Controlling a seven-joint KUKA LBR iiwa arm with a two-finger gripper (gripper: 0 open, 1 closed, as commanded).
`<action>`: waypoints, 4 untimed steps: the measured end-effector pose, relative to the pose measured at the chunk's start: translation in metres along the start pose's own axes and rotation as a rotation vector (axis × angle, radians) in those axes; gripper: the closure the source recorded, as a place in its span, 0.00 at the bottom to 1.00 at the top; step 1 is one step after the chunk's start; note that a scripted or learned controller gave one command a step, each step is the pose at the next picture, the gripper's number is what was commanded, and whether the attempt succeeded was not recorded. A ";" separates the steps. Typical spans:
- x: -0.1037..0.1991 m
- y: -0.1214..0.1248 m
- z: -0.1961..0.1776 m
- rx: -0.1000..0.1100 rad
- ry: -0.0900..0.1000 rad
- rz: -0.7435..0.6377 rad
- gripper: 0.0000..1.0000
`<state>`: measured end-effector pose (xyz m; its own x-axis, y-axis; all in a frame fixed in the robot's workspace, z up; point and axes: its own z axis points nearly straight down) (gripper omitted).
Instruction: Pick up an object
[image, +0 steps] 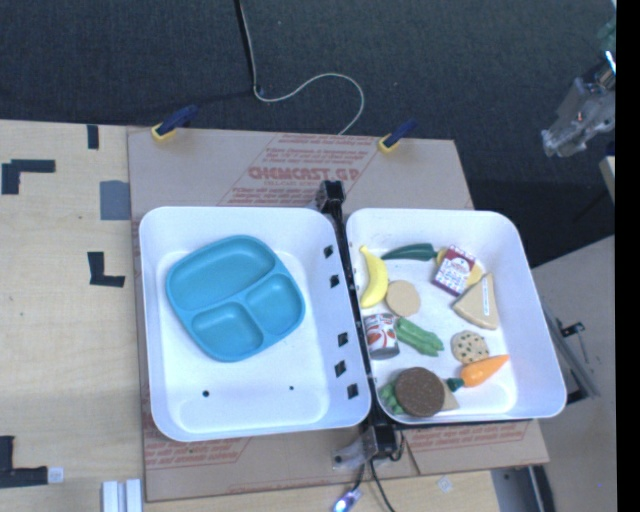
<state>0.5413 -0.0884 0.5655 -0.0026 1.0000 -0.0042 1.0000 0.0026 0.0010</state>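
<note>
The right bin (520, 250) holds several toy foods: a yellow banana (372, 277), a green pepper (408, 252), a red box (454, 270), a round tan cracker (403, 298), a sandwich wedge (480, 302), a small can (381, 335), a green pickle (418, 336), a cookie (468, 346), an orange carrot (484, 370) and a brown burger patty (419, 392). My gripper (572, 132) hangs at the upper right, well above and behind the right bin, away from every item. Nothing shows beneath it.
The left bin (160, 380) holds a blue divided plate (235, 297). Both bins rest on a cardboard sheet (300, 170) held by two clamps (175, 121). A white cable (300, 85) loops across the dark floor behind.
</note>
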 end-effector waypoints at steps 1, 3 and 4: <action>0.000 0.000 -0.010 0.000 0.000 0.000 1.00; 0.001 0.001 -0.030 -0.001 -0.001 -0.001 1.00; 0.001 0.002 -0.040 -0.001 -0.002 -0.001 1.00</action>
<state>0.5429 -0.0876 0.6057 -0.0034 1.0000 -0.0065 1.0000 0.0035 0.0017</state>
